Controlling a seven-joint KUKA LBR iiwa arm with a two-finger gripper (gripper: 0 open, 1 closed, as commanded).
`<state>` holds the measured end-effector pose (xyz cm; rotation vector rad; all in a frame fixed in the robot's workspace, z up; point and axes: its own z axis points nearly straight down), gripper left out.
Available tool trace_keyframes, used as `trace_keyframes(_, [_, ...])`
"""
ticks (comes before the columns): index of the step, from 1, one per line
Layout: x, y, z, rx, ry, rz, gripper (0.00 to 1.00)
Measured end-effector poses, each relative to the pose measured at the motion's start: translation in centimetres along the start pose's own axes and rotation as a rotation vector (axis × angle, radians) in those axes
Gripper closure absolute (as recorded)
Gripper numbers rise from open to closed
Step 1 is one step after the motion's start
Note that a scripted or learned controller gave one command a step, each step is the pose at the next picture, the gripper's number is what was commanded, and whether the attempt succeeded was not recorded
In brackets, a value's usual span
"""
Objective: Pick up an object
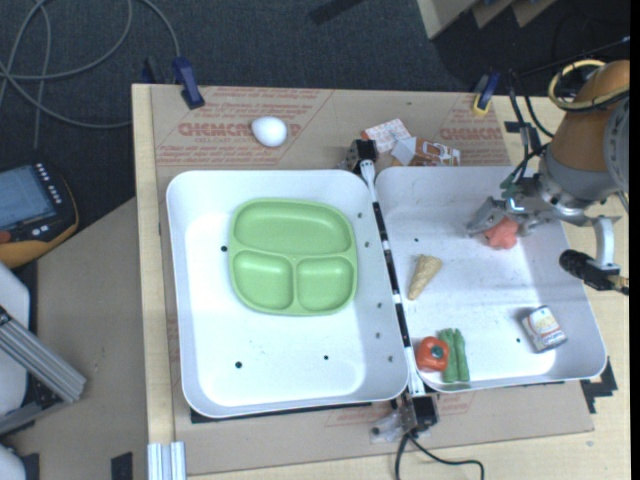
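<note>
Cardboard sheeting point(230, 118) covers the bench and carries two white bins side by side. One white egg-shaped object point(268, 130) lies on the cardboard behind the left bin point(190, 298), which holds one green divided plate point(294, 256) with three compartments. The right bin point(575, 298) holds four loose items: one red object point(503, 233) at the back, one tan cone point(423, 274) near the centre divider, one tomato-and-greens toy point(444, 355) at the front rim, and one small box point(543, 328) toward the right. The gripper point(505, 218) sits directly over the red object, fingers spread to either side; whether they grip it cannot be determined.
</note>
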<state>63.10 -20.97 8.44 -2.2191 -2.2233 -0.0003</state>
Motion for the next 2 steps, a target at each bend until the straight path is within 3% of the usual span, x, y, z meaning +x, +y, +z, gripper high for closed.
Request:
trace_keyframes(1, [0.0,0.1,-1.1,-0.003,-0.002,-0.001,1.00])
trace_keyframes(2, [8.1,3.7,-4.0,-0.003,0.000,0.000,1.00])
